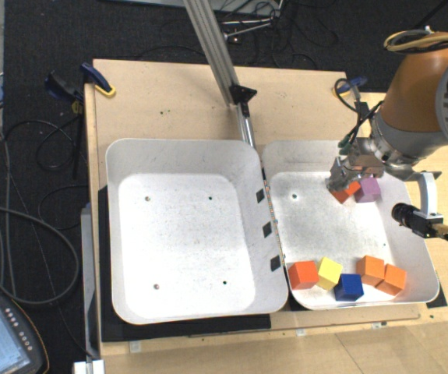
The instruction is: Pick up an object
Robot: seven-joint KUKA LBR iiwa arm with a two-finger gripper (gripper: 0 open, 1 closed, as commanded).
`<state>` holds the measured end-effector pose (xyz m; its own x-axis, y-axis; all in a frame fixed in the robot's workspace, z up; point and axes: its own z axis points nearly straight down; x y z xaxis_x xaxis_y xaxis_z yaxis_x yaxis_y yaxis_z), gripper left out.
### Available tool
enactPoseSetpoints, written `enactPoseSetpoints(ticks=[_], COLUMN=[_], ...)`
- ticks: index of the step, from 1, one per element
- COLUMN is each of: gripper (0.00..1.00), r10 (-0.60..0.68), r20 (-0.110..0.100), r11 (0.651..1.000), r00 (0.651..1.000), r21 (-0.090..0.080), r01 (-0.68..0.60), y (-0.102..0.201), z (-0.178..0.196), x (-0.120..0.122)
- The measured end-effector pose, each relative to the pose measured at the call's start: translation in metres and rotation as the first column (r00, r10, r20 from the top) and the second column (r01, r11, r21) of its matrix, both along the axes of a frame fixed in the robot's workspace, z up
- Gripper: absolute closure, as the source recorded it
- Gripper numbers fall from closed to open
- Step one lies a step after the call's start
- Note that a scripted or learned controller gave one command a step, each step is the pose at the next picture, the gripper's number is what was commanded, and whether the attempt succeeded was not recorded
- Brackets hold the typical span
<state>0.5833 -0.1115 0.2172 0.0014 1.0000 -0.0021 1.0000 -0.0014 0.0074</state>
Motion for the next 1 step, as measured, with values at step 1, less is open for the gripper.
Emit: enactPoseSetpoints(ticks=[1], gripper=[1.00], r10=[0.004], r20=[0.001], r11=[1.000], r00=[1.000], r21=[0.000], r01=[-0.004], y=[-0.0003], z=[0.0496], x=[0.0017])
